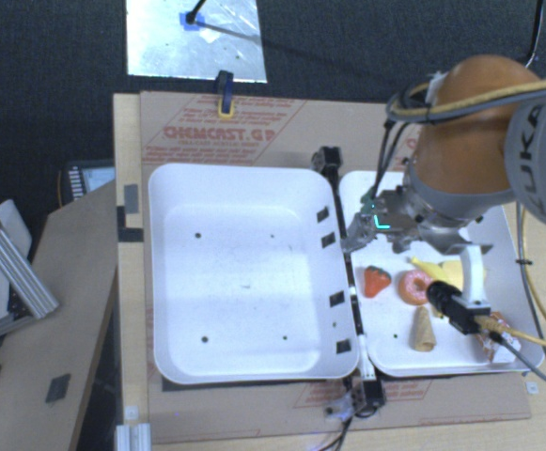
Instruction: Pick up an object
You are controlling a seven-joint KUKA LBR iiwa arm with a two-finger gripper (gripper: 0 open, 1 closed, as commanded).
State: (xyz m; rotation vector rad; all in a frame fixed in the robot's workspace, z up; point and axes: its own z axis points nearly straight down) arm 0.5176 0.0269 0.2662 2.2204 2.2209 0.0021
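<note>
The right white bin (385,360) holds a red strawberry-like piece (377,281), an orange donut (413,288), a yellow banana (441,271) and a tan cone (424,330). A small wrapped item (490,342) lies near the bin's right front corner. My gripper (359,238) hangs over the bin's left side near the divider, just above and left of the strawberry piece. The grey wrist and orange band hide the back of this bin.
The left white bin (244,355) lies beside it, with black clips (337,299) along the shared edge. Both bins rest on a cardboard sheet (226,130). A shiny foil sheet (195,26) lies on the dark floor behind.
</note>
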